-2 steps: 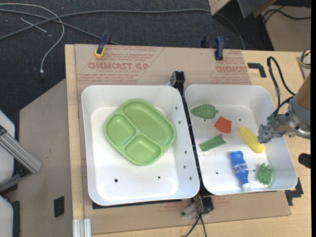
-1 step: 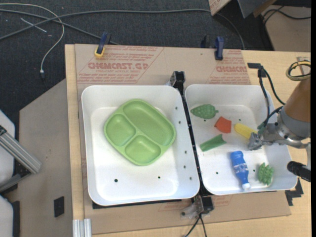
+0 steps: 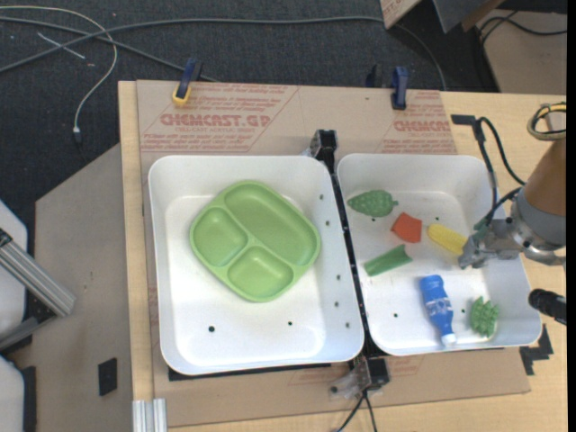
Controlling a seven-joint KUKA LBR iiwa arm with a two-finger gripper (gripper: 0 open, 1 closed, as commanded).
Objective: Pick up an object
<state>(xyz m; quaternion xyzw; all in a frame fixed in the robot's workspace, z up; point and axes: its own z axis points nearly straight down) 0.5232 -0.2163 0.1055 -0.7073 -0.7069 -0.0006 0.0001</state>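
The claw [image 3: 474, 252] hangs low in the right bin [image 3: 409, 167] — whether it is clenched cannot be told. A yellow piece [image 3: 445, 237] lies just beside it, a blue bottle [image 3: 436, 306] nearer the camera.

Divided plate [image 3: 255, 239] in left bin [image 3: 171, 268]; bottle [image 3: 436, 307] and toys in right bin [image 3: 513, 331].

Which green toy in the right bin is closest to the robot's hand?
The bumpy green toy in the right bin's near corner, beside the blue bottle. It sits just below the hand; the leafy one and the long one lie farther left.
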